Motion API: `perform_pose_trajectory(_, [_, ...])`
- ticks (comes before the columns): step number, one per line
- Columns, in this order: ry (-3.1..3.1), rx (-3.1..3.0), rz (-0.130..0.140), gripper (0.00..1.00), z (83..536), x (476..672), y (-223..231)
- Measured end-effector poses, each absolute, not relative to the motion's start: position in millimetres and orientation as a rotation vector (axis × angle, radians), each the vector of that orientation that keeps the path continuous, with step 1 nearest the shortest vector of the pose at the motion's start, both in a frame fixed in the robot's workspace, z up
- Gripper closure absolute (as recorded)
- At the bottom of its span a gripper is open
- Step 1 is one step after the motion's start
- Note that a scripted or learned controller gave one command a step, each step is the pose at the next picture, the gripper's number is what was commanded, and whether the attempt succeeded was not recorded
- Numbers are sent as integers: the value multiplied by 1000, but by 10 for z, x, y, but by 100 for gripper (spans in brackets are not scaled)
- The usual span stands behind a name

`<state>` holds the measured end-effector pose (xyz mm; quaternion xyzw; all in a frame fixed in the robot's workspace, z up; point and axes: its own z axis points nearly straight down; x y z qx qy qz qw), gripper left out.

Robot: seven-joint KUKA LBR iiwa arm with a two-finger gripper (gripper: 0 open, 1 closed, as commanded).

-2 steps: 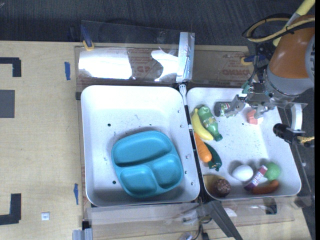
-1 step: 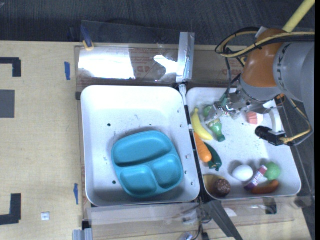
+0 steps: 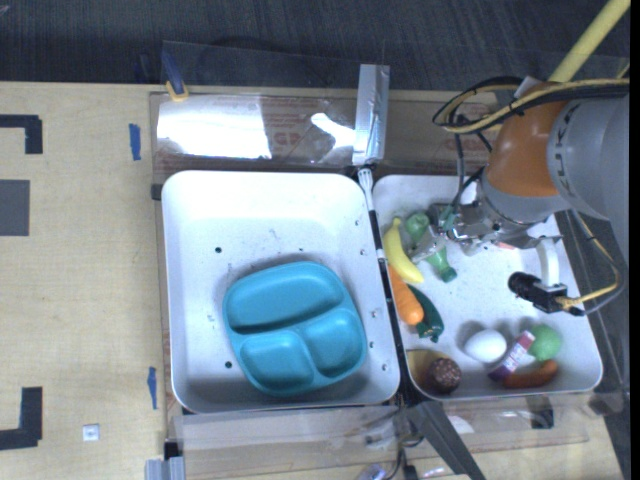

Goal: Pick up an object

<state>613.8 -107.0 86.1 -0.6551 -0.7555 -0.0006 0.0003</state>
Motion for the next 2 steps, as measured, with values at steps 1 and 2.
perform_pose_trajectory(1, [-2378,-2063,-9,100,992,6162,-1070])
perform_pose_trajectory(2, [-2254,-2190,-8,100,1890,6608,-282])
